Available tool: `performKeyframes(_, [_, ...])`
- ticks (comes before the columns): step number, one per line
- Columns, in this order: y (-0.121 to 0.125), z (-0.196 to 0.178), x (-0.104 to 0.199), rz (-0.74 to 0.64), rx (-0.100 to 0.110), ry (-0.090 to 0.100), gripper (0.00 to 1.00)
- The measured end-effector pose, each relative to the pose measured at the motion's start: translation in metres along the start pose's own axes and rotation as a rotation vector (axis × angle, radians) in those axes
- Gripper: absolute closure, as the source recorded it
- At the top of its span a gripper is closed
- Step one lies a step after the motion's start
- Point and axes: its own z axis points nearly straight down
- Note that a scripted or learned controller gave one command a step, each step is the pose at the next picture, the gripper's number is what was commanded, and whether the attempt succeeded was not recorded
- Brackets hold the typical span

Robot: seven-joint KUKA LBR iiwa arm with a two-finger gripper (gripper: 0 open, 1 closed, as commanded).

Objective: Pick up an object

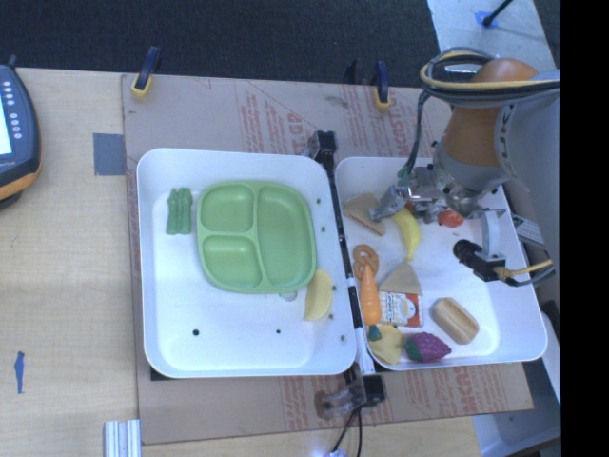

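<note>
The pincer (411, 201) hung low over the upper part of the right bin (529, 343), its metal tips just above the top end of a yellow banana (409, 233). Whether the tips were apart or closed could not be made out, and nothing showed clearly between them. The bulky grey arm with its orange band (473, 139) covered the bin's upper right corner, and a small red thing (450, 219) peeped out beneath the wrist, too hidden to name. A tan wedge (363, 212) lay just left of the pincer.

Lower in the same bin lay a pretzel (365, 257), a carrot (369, 298) along the left wall, a second tan wedge (402, 279), a small red-and-white carton (401, 308), a bread roll (454, 319), a purple bunch of grapes (427, 347) and a yellow piece (384, 345) at the bottom edge, partly under the grapes.

The left bin (171, 350) held a green divided plate (257, 236), a green vegetable (179, 210) beside it, and a pale yellow slice (318, 296) touching the plate's lower right corner.

Both bins sat on a cardboard sheet (238, 112) clamped to the worktop (57, 284). A handheld controller (14, 131) was cut off at the left edge.
</note>
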Motion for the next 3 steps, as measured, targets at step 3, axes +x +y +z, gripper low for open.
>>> performKeyframes(3, [0.007, -0.047, -0.024, 0.006, -0.001, -0.002, 0.00])
